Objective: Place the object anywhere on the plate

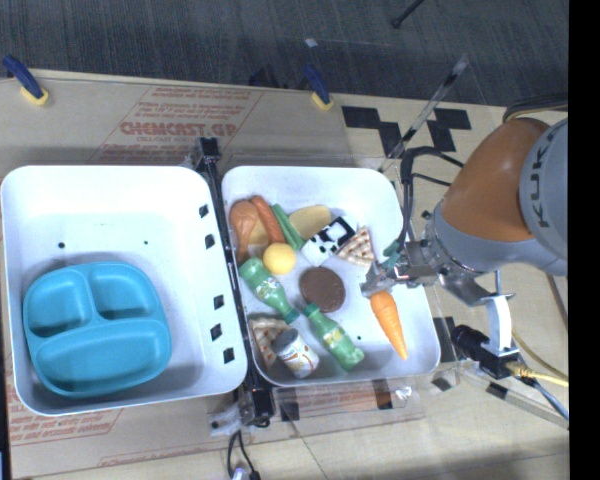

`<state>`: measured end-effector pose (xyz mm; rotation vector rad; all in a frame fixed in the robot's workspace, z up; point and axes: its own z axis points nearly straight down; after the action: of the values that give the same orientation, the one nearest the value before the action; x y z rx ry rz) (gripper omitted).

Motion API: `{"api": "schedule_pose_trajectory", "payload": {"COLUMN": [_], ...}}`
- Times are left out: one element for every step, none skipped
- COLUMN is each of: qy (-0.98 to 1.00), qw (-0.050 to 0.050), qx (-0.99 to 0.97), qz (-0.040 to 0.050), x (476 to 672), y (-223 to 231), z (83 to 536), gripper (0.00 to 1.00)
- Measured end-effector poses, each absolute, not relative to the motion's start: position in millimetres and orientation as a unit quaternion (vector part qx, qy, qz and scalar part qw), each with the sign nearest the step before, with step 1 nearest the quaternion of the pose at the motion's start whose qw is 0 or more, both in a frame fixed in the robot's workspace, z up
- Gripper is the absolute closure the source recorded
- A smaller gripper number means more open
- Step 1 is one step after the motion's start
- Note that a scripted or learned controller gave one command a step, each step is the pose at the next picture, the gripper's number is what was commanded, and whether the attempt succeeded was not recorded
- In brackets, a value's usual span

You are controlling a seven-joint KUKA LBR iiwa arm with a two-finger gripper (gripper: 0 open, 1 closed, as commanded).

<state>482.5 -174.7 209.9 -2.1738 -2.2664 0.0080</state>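
A blue plate [95,326] with three compartments lies in the left bin [100,193], toward its front left. The right bin [380,193] holds several toy foods. An orange carrot [389,324] lies near that bin's right wall, tip pointing to the front. My gripper [385,275] hangs just above the carrot's thick end, at the right side of the right bin. The arm's orange band [490,193] rises behind it. Whether the gripper touches the carrot cannot be made out.
The right bin also holds a brown round cookie [322,288], a yellow lemon [278,259], two green bottles [335,340], a small can [295,354], a bread roll [244,224] and a waffle wedge [358,249]. A black divider clamp [212,183] sits between the bins.
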Motion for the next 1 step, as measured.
{"api": "schedule_pose_trajectory", "payload": {"qy": [-0.781], "qw": [-0.002], "qx": [-0.625], "qz": [0.0012], "x": [479.8], "y": [-165.3], "z": [316.6], "gripper": [1.0]}}
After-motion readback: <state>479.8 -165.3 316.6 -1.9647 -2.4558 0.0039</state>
